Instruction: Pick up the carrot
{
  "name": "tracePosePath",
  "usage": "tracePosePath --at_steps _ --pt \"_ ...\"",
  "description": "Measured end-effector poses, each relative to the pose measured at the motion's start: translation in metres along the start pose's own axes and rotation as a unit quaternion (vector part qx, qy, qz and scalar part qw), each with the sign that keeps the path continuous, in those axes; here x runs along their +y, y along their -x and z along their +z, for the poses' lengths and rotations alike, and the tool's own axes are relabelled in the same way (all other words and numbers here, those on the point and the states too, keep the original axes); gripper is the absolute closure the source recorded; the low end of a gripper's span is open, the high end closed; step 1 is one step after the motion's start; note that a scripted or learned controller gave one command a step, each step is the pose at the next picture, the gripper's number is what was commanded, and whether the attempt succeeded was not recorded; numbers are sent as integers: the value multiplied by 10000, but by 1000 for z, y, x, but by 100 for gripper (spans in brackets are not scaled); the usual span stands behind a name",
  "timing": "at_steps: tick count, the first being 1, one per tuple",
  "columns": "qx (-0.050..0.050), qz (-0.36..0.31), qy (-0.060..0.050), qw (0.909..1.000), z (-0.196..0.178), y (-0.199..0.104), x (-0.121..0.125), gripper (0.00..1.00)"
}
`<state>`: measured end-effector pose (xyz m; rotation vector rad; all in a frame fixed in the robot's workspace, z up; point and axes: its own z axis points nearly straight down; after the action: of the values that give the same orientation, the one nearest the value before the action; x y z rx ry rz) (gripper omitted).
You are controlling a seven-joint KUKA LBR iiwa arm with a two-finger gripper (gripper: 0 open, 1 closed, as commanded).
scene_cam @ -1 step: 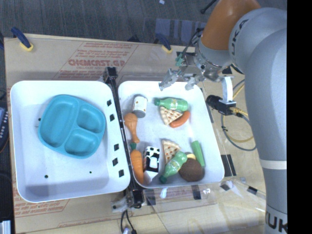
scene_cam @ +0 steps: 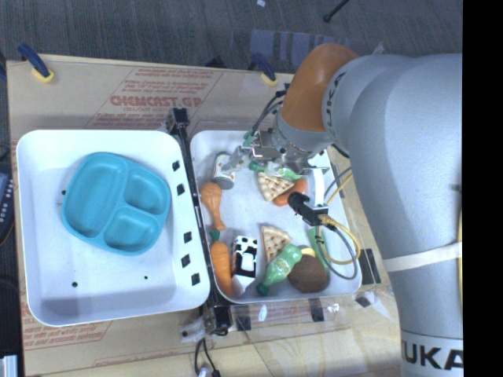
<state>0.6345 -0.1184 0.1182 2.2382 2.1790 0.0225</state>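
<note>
The claw [scene_cam: 253,154] is being hovered at the right white bin's [scene_cam: 334,289] 12 o'clock, grip can't be told; the tapered orange carrot [scene_cam: 222,267] is being left at 7 o'clock.

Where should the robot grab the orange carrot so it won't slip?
Probably around the middle of the carrot, coming straight down from above. It lies long and flat along the right bin's left wall, so the fingers should close across its narrow width.
</note>
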Motion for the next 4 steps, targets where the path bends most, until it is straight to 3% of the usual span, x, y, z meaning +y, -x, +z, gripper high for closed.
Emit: tracePosePath --at_steps 1,2,3,4 --pt "-10 877 -124 9961 -78 -50 -6 0" --pt "7 874 -121 9961 -120 -72 24 0" --pt "-12 1215 -87 9926 -311 -68 28 0" --pt "-35 1573 -114 9875 -382 24 30 0"
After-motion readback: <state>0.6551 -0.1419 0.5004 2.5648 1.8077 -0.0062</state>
